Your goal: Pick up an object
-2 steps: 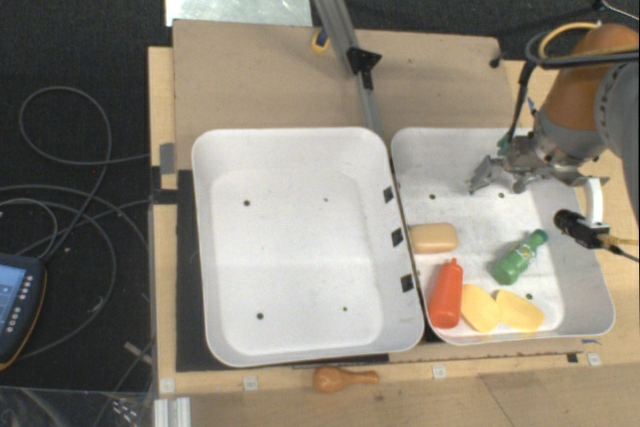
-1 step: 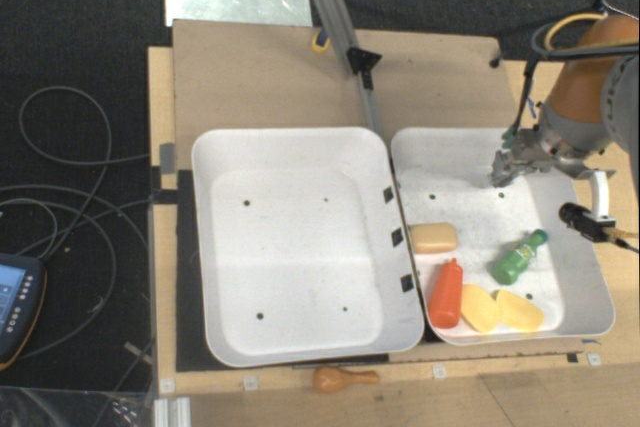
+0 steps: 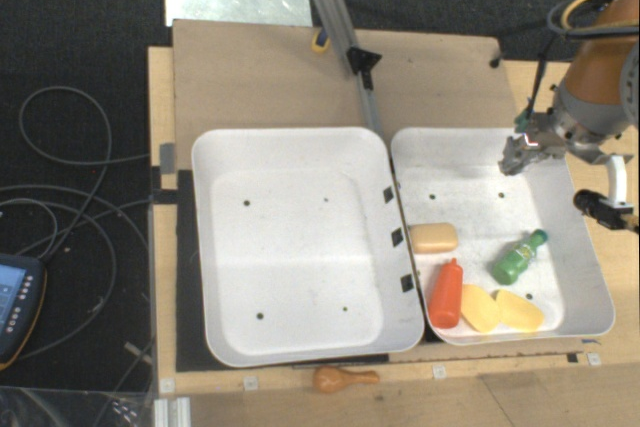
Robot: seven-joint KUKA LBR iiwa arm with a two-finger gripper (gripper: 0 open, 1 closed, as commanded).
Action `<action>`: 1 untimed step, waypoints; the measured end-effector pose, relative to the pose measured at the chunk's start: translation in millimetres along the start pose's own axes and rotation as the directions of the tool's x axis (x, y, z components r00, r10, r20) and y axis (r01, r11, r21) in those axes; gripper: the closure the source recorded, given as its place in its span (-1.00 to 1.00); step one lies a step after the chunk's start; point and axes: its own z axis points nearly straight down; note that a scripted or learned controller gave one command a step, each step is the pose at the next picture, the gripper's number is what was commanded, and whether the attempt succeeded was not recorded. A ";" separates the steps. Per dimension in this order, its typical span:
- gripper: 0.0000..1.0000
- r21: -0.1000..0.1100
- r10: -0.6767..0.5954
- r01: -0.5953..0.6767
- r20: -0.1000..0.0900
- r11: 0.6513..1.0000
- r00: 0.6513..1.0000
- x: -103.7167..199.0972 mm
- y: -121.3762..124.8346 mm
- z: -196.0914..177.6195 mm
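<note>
While the grey arm (image 3: 600, 75) with its orange band reaches in from the right, its pincer (image 3: 518, 155) hangs over the far part of the right bin (image 3: 470, 155). I cannot tell how the pincer is set, because it is small and dark from up here. Nothing shows in its grip.

Below it, the things lie well apart from the pincer, all in the near half of that same bin. A green bottle (image 3: 518, 258) lies tilted, with its cap pointing up toward the far right wall. Near the wall between the bins sits a tan block (image 3: 433, 237). Just in front of the block, a red bottle (image 3: 446, 293) lies with its tip pointing away from me. Touching the red bottle's right side are two yellow pieces (image 3: 500, 310) side by side at the near edge.

Next door is the left bin (image 3: 290, 155). Both bins sit on a brown bench (image 3: 420, 65). On the bench, in front of the left bin, lies a small orange-brown toy (image 3: 343, 378). Black cables (image 3: 70, 205) curl on the dark floor to the left.
</note>
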 end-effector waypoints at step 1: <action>1.00 0.000 0.004 -0.004 0.001 1.000 1.000 -3.1 -8.0 -55.0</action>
